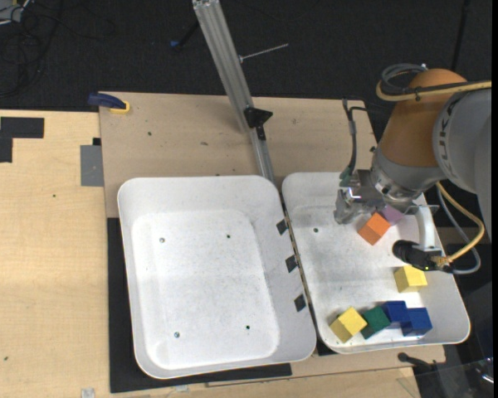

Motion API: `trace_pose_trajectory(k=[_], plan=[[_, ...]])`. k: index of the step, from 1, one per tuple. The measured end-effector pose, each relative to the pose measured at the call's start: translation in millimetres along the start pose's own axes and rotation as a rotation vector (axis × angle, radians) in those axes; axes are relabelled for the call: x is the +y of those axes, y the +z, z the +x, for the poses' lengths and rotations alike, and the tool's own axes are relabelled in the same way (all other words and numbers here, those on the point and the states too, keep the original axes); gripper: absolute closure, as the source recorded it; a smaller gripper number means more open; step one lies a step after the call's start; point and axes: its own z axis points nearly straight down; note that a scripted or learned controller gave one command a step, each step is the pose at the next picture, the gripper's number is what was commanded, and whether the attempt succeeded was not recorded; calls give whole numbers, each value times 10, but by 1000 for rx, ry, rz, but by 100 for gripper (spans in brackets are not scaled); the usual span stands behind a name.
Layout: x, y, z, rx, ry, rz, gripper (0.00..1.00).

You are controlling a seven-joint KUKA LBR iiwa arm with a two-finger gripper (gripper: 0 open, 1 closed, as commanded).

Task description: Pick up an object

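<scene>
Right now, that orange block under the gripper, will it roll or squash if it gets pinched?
The orange block looks flat-faced with sharp corners, so it probably slides rather than rolls. Its crisp edges suggest it is rigid. Sitting skewed on the right bin, it may twist if pinched across corners.

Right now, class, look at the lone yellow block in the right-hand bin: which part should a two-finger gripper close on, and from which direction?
Probably its two opposite side faces, coming straight down from above. The yellow block lies flat on the floor of the right bin, apart from the other blocks, so both sides look free. The gripper is up near the orange block.
</scene>
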Motion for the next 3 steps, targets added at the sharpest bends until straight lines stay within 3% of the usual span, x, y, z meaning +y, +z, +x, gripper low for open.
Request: trace_pose_trajectory(k=[2, 3], plan=[[93, -958, -130, 0, -10, 0, 100], [-69, -937, 468, 3, -13, 7, 100]])
